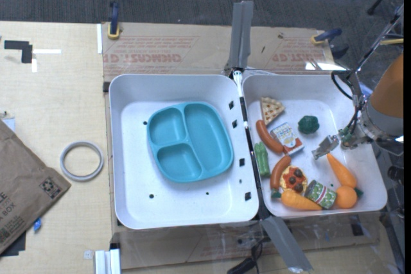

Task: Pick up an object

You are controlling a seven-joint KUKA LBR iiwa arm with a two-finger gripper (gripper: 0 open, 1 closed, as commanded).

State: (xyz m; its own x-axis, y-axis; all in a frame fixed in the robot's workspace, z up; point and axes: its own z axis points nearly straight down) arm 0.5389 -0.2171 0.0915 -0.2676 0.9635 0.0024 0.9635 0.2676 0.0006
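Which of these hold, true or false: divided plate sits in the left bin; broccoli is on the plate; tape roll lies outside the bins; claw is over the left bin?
1. The blue divided plate sits in the left bin. True.
2. The broccoli is on the plate. False: it lies in the right bin.
3. The tape roll lies outside the bins. True.
4. The claw is over the left bin. False: it is over the right bin, near the carrot.

cardboard box (26,192) (lower left) cut off by the frame edge.
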